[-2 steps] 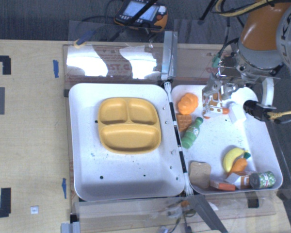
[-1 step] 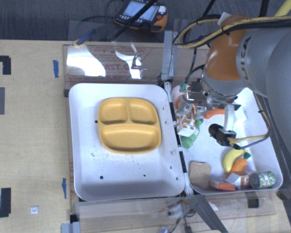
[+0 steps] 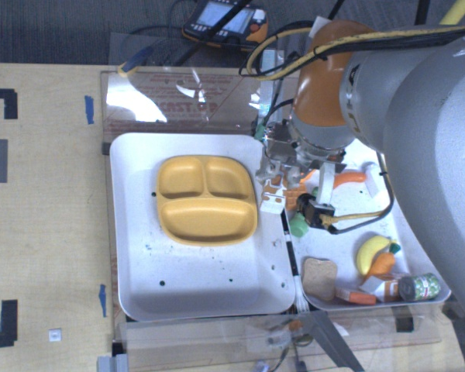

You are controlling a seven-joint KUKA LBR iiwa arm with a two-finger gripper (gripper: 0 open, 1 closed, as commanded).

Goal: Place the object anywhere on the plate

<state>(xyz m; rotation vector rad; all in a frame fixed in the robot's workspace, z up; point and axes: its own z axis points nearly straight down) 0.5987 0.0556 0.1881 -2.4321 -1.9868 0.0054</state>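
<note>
The gripper [image 3: 283,186] hangs just right of the yellow divided plate [image 3: 207,198], above the bins' shared edge; whether its jaws are open I cannot tell.

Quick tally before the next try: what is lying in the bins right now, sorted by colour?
Yellow: 2, the divided plate in the left bin and a banana-shaped toy in the right bin.
Orange: 2, a carrot-shaped toy and a stick.
Tan: 1, a bread slice.
Green: 2, a can and a small piece.
Total: 7, counting clearly separable items; the gripper hides some.
</note>
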